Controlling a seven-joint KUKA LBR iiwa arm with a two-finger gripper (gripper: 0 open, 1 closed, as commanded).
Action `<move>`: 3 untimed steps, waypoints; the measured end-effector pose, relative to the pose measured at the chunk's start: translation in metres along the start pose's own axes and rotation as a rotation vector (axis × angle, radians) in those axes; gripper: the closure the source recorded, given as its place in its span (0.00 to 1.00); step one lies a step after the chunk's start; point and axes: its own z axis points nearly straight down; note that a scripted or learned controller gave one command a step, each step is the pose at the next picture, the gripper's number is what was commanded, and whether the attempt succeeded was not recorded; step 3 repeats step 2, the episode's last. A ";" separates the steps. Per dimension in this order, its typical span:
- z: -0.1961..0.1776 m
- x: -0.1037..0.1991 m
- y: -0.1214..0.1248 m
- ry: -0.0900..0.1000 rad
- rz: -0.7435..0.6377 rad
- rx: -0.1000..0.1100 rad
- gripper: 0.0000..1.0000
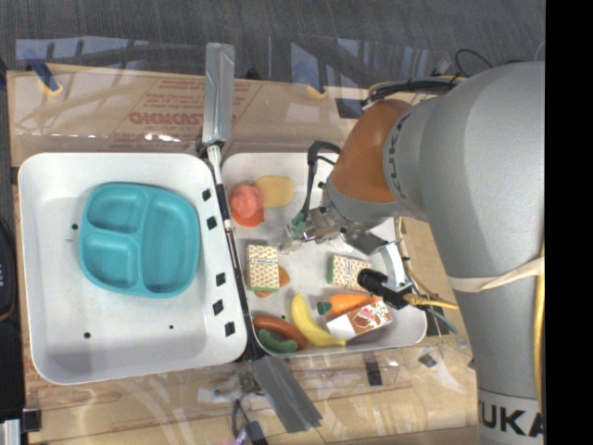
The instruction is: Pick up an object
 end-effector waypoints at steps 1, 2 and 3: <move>-0.003 -0.007 -0.001 -0.011 0.008 -0.004 0.00; -0.005 -0.006 -0.089 0.000 -0.108 0.000 0.00; -0.005 -0.006 -0.089 0.000 -0.108 0.000 0.00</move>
